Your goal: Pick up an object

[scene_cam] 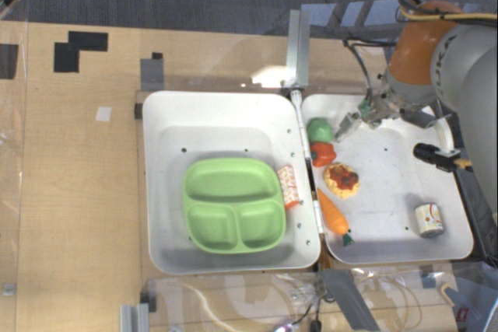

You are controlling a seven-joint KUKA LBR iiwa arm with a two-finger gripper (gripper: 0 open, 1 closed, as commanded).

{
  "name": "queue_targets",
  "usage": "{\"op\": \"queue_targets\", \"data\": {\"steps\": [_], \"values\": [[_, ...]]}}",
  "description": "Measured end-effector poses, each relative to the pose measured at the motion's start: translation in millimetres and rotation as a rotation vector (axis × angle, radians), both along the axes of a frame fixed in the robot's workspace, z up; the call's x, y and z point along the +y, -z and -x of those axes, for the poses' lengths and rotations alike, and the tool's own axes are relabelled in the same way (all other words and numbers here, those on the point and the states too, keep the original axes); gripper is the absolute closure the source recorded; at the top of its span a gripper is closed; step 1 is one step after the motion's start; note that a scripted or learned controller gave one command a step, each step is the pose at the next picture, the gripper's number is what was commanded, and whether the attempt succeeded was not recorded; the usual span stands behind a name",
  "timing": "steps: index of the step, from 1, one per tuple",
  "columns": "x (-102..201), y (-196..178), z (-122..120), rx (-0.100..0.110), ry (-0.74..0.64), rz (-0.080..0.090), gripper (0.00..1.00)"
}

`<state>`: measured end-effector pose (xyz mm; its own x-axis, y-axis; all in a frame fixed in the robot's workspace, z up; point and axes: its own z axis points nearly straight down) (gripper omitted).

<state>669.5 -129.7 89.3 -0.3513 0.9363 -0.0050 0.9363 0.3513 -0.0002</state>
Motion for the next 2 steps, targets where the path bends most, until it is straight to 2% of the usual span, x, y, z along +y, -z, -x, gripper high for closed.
{"op": "queue_targets", "data": {"steps": [1, 2], "values": [[-34.8, -0.4, 66.2, -0.009, -0.067, -0.001, 0.0], [-21.9, -1.2, 127.3, -0.015, 0.193, -0.004, 0.0]]}}
